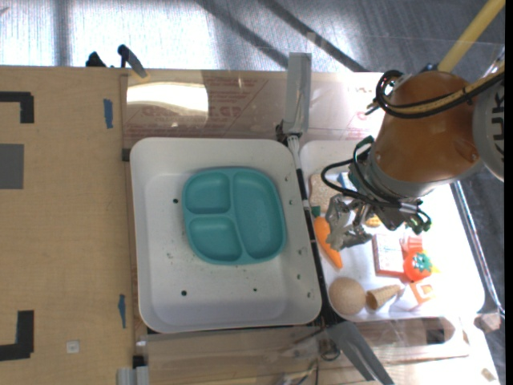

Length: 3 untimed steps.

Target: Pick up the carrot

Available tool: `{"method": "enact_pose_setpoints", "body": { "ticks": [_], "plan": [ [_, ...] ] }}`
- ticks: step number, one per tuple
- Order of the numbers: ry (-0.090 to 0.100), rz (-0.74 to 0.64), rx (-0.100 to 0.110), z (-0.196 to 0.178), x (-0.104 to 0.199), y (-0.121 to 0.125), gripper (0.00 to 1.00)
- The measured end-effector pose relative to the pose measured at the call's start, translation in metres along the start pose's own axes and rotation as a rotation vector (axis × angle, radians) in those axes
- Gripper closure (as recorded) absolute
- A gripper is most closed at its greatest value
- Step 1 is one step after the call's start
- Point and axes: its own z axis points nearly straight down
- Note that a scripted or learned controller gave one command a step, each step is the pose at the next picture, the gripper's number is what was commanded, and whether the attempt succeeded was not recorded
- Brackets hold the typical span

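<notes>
I see two white bins. The left bin (160,279) has one teal plate (234,215) with three compartments. One carrot (325,241) lies in the right bin (469,247), at its left wall, just beside my gripper (350,233). If my jaws are open, I cannot tell.

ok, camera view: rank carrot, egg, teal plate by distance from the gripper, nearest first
1. carrot: right beside the gripper, on its left, by the right bin's left wall.
2. egg: below the gripper, at the right bin's front.
3. teal plate: farthest, in the left bin.
</notes>
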Motion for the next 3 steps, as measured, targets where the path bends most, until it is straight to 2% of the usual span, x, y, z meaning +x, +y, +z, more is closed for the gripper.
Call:
{"method": "enact_pose_setpoints", "body": {
  "ticks": [1, 2, 3],
  "plan": [
    [0.003, -0.11, -0.002, 0.0, -0.012, 0.03, 0.0],
    [0.005, -0.046, 0.0, 0.0, 0.043, 0.007, 0.0],
    [0.0, -0.245, -0.001, 0.0, -0.019, -0.003, 0.0]
  ]
}}
